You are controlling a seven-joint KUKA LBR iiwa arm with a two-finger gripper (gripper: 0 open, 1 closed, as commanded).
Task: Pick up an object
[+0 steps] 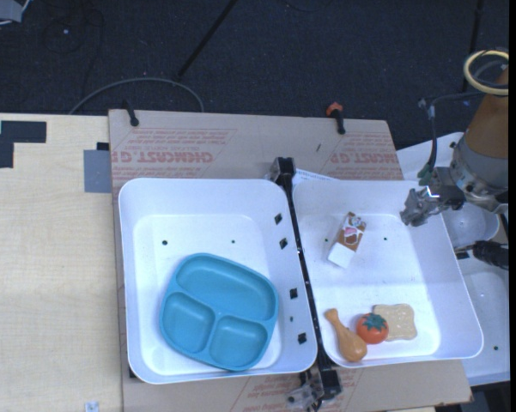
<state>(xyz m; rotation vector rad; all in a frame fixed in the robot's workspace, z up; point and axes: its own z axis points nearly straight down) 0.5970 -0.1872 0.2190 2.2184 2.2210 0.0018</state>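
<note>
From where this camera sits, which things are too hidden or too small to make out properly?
- Gripper: small and dark at the right bin's edge; its state can't be read.
- Small carton: label print too tiny to read.
- Toast slice: its left part is covered by the tomato.
- Arm: cut off by the picture's right side.
- Left bin: floor partly covered by the blue plate.
</note>
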